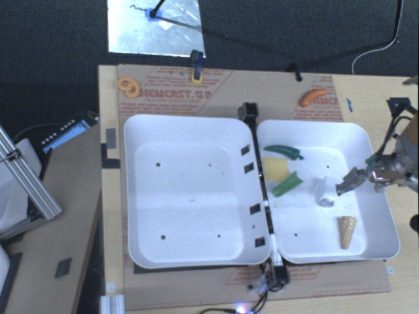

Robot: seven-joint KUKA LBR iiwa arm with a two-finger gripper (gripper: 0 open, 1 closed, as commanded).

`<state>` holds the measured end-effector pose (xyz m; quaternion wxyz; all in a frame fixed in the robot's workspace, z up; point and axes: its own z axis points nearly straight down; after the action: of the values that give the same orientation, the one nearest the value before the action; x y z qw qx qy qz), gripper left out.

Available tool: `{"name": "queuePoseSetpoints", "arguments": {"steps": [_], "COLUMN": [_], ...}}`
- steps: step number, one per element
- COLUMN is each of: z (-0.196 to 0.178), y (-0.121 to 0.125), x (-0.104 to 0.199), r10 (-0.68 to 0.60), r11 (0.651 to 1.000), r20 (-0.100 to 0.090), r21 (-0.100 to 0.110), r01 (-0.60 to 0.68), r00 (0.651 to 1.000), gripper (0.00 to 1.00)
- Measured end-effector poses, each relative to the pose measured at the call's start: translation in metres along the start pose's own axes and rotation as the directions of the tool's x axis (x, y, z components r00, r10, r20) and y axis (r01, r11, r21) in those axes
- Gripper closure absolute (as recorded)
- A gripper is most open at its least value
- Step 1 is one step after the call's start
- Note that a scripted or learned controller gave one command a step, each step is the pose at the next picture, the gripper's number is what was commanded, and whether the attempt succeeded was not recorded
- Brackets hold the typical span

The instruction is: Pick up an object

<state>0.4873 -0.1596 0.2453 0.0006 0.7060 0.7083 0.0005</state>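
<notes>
Objects: five small things lie in the right bin [366, 136], lower right of the frame.
Green pepper: a dark green curved pepper [283, 151] sits near that bin's upper left corner.
Yellow block: a pale yellow block [275, 169] lies just below the pepper.
Green piece: a lighter green elongated piece [287, 184] rests slanted, touching or just beside the block's lower right corner.
White object: a small whitish-grey object [322, 191] sits near the bin's middle, hard to make out against the white floor.
Cone: a tan waffle cone [347, 231] lies towards the lower right, point downward in the frame.
Arm: it comes in from the right edge at mid-height, slanting down and leftward over the right bin's rim.
Gripper: the dark gripper [346, 184] hangs just right of the white object, apart from the cone; I cannot tell whether it is open or closed, and nothing is visibly held.
Left bin: the left bin [141, 133] fills the frame's centre left.
</notes>
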Motion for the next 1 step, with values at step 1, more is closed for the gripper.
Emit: {"name": "queuePoseSetpoints", "arguments": {"steps": [1], "z": [0.0643], "y": [-0.0005], "x": [0.1289], "r10": [-0.013], "r11": [1.000], "r20": [-0.006], "r21": [0.005], "r01": [0.013], "r00": [1.000], "gripper": [0.00]}}
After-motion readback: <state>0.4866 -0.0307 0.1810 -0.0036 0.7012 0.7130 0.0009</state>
